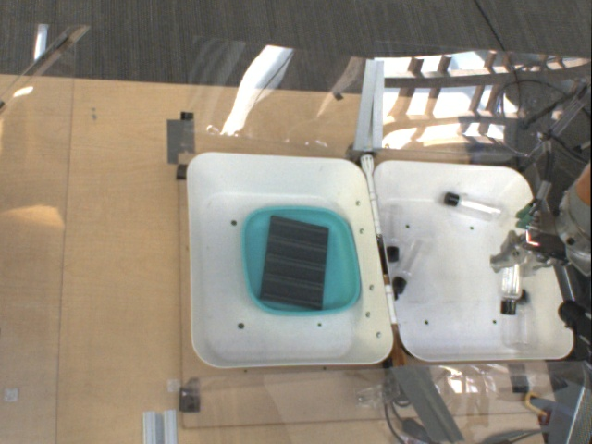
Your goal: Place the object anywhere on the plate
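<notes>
I am taking the dark ribbed slab (295, 262) to be the object, and it is lying flat on the teal plate (252, 257), well inside the rim with teal showing on all sides. It is sitting slightly askew, its long sides leaning a little off the plate's own lines, which I am reading as the way a dropped piece settles rather than a careful set-down. It is looking like a matt, charcoal rectangle with ridges running across its width, thin and stiff, casting almost no shadow. The plate is resting in the middle of the left bin (213, 276), so judging from this the placing is looking done.

Across the divider, the right bin (444, 313) is holding several clear tubes with black ends: one (470, 204) near the far wall, one (404, 257) close to the divider, one (511, 294) by the right wall. The gripper (511, 252) is hanging over that right side, just above the last tube and well apart from the plate. I am not able to tell whether it is spread or closed, nor whether it is touching the tube
</notes>
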Action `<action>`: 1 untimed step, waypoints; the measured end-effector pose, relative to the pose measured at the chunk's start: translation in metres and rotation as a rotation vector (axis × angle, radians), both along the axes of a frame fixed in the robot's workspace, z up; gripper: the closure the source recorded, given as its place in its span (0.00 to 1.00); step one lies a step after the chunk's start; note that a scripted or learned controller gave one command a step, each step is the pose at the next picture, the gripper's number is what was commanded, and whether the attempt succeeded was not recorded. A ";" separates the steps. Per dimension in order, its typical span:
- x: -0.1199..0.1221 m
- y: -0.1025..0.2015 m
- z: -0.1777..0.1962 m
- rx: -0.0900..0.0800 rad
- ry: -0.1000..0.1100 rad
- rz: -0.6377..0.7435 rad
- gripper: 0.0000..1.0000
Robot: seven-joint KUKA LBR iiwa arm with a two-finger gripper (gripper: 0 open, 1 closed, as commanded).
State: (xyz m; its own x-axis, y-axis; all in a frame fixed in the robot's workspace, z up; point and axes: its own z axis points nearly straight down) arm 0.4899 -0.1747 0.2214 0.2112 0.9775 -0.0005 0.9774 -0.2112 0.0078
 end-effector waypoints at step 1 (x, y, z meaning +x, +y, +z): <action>0.000 0.000 0.000 0.000 0.000 0.000 0.00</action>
